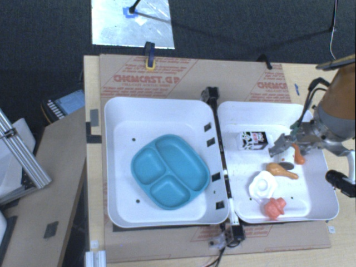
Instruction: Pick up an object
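Observation:
My gripper point(286, 142) hangs over the right bin point(322, 204), near its right wall. A small orange piece point(299, 154) sits right at the gripper's lower edge; whether it is gripped or lying on the bin floor is unclear. To the gripper's left lies a black-and-white carton point(253, 139). Just below the gripper is a tan drumstick-shaped toy point(282, 171). Nearer the front lie a white fried-egg toy point(262, 186) and a pink toy point(274, 206).
The left bin point(119, 149) holds a blue divided plate point(169, 171). A black divider point(218, 149) runs between the bins. The grey arm with its orange band point(339, 102) comes in over the right bin's right edge. A yellow clamp point(150, 57) stands behind the bins.

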You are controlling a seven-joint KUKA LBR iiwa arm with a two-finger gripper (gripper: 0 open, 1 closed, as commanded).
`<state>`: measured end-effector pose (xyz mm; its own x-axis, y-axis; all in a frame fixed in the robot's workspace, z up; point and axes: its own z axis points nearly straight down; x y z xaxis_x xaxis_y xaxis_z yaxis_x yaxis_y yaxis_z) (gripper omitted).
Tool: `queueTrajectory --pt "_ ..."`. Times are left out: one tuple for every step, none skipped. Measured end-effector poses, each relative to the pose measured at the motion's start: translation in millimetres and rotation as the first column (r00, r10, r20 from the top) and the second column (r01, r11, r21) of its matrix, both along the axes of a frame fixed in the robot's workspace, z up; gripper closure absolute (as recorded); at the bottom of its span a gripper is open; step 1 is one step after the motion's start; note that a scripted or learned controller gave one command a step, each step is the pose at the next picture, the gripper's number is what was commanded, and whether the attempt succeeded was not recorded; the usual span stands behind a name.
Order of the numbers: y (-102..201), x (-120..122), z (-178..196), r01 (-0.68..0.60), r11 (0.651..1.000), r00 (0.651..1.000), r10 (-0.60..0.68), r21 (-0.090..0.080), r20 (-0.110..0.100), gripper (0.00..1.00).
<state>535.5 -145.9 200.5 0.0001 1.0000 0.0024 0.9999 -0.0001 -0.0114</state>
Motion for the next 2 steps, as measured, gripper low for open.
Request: queueTrajectory --pt "0 3 6 -0.003 1.000 1.000 0.003 -0.003 0.013 0.00" --pt "-3 7 -37 -0.002 1.000 1.000 0.002 -0.002 0.010 0.00"
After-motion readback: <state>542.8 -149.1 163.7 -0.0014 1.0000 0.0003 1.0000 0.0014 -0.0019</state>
